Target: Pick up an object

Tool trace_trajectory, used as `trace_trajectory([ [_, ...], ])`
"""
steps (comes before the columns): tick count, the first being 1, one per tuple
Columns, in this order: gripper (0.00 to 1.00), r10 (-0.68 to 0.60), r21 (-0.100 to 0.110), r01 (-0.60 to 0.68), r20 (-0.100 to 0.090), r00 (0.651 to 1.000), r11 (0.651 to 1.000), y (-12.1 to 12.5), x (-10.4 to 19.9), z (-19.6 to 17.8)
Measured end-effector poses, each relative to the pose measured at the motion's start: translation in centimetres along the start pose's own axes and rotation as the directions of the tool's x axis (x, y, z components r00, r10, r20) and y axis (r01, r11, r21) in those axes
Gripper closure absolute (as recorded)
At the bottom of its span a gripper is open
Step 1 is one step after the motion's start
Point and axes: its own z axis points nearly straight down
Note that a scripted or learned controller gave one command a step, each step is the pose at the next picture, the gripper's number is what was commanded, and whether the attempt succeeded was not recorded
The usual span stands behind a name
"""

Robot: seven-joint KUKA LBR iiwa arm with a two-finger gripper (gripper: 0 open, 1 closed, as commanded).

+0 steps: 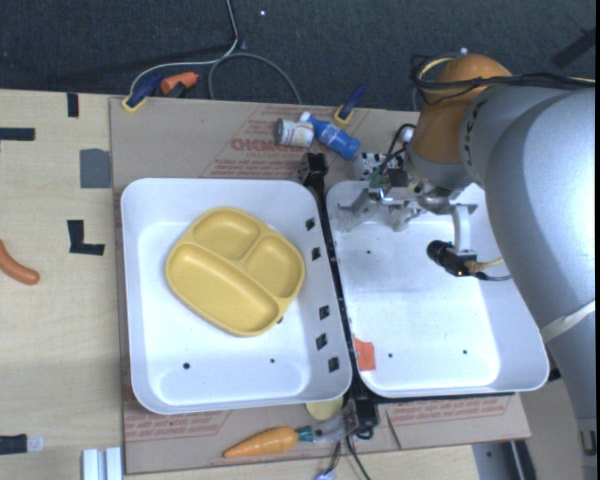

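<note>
A yellow divided plate (235,268) lies in the left bin (150,368), tilted slightly. A small orange piece (364,353) rests at the near left edge of the right bin (500,363). My gripper (385,204) hangs over the far left corner of the right bin, below the orange wrist band (450,118). It is well away from both the plate and the orange piece. Nothing shows at the gripper's tip.
Outside the bins lie a white-and-blue bottle (318,133) behind them, a toy carrot (263,442) in front, and a sausage (13,261) at far left. A black divider with clips (325,268) separates the bins. The grey arm (550,198) covers the right bin's right side.
</note>
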Motion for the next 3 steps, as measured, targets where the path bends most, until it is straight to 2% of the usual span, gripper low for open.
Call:
trace_trajectory([
  [1,1.00,0.000,0.001,0.000,0.001,1.000,1.000,-0.1,0.0,-1.1],
  [2,0.00,0.000,0.002,0.000,0.002,1.000,1.000,-0.2,0.0,-1.0],
  [3,0.00,0.002,0.001,-0.002,0.003,1.000,1.000,-1.5,0.9,0.0],
])
